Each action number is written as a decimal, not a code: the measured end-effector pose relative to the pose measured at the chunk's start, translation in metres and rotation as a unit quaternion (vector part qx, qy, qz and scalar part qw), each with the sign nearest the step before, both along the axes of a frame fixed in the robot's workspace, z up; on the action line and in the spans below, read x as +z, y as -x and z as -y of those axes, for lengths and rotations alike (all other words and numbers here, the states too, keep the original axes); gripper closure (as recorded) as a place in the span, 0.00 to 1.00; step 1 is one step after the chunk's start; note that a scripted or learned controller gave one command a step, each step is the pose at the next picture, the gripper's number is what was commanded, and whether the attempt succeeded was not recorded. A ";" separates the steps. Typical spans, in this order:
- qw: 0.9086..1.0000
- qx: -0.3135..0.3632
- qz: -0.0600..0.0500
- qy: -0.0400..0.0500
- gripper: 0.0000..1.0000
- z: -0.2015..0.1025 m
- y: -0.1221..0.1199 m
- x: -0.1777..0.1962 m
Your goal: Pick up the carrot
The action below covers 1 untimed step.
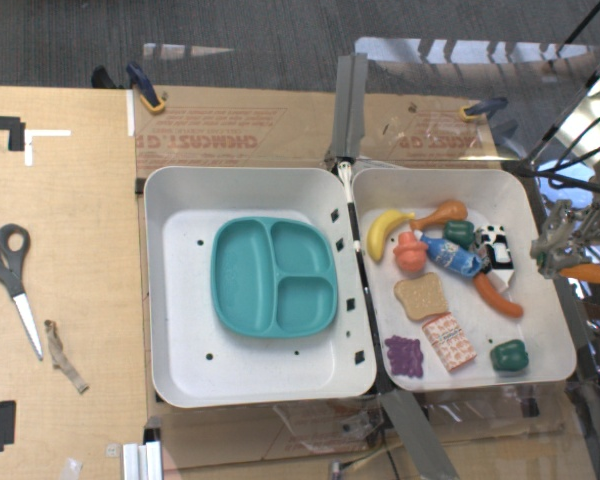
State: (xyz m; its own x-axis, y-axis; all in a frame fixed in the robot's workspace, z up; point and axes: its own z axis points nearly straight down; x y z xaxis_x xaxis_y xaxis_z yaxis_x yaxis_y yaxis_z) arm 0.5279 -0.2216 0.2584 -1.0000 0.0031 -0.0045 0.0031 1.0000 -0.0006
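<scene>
At the right white bin's (540, 298) near edge lie a purple grape bunch (404, 356), a pink wafer packet (449, 342) and a green pepper (509, 355). Farther in, the slim orange carrot (497, 295) lies slantwise, at five o'clock from the blue bottle (452, 256). A yellow banana (384, 231) curves at the far side. The grey claw (557, 245) sits at the bin's three o'clock rim, apart from the carrot; I cannot tell its opening. The left bin carries a teal divided plate (275, 276).
</scene>
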 end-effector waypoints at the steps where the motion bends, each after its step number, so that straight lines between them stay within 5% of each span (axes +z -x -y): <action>1: 0.987 0.159 -0.001 0.000 1.00 0.000 0.048 0.016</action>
